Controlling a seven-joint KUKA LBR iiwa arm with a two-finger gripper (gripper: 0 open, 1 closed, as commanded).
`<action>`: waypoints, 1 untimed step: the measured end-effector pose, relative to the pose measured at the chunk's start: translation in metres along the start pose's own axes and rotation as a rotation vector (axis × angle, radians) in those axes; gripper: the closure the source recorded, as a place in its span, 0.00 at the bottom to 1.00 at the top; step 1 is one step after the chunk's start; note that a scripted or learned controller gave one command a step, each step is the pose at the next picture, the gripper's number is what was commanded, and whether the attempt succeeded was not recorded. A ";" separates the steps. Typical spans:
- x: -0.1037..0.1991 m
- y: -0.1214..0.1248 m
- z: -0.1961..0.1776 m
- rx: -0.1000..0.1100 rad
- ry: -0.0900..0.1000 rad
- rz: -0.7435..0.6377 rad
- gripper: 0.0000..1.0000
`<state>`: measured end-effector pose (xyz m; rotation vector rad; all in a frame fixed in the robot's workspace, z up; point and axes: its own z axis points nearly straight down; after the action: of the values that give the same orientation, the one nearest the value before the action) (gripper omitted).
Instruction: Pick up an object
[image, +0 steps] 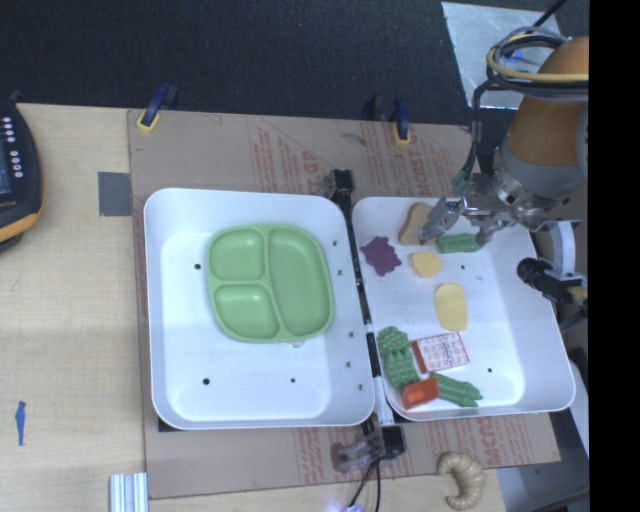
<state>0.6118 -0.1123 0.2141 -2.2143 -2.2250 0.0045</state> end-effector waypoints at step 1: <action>-0.079 -0.068 0.019 0.006 -0.002 0.008 0.00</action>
<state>0.5444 -0.1914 0.1954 -2.2211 -2.2137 0.0133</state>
